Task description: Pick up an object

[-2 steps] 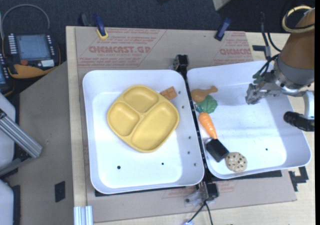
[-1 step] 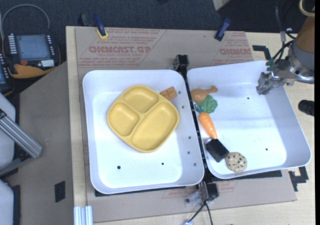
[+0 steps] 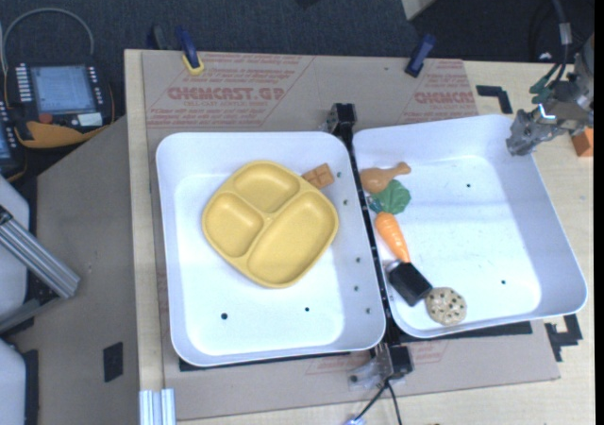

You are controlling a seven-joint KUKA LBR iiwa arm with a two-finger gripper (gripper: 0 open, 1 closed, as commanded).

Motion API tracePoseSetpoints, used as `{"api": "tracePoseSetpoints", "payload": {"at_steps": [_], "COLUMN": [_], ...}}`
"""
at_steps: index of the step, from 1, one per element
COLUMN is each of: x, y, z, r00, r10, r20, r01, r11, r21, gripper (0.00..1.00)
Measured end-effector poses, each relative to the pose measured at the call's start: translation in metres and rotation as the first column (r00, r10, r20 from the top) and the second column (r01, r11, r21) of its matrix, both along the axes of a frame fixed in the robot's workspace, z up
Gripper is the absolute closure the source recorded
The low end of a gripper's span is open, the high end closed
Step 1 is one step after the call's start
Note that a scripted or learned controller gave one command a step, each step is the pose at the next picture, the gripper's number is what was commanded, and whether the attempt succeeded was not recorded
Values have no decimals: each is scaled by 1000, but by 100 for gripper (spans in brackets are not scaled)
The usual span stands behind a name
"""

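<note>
Carrot (image 3: pixel 393 236), a likely pick target, lies in the right bin (image 3: pixel 528 225) close to its left wall, w/ a green leafy piece (image 3: pixel 392 197) touching its top end and a tan drumstick-shaped toy (image 3: pixel 384 174) just above that. Below the carrot: a black block (image 3: pixel 409 282), then a round speckled cookie (image 3: pixel 445 305) just beside the block, near the bin's front edge. Left bin (image 3: pixel 189 300) holds a yellow divided plate (image 3: pixel 271 223) and a small brown block (image 3: pixel 319 175) at the plate's upper right rim. Gripper (image 3: pixel 528 133) sits at the right bin's far right corner, over the rim, well apart from every item; nothing is seen held, and whether the jaws are open or closed cannot be told at this res. Judged progress: none yet; all items rest in the bins. Left to do: move over an item, descend, close, lift.
</note>
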State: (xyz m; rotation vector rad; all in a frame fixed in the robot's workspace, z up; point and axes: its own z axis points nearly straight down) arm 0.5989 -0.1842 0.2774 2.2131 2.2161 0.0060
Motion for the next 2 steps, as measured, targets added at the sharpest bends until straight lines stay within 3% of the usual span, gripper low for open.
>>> {"api": "tracePoseSetpoints", "payload": {"at_steps": [2], "x": [-7], "y": [106], "z": [-35], "r00": [1000], "r10": [5], "r20": [-13], "r01": [-4], "r11": [1000], "r21": [6], "gripper": [100]}}
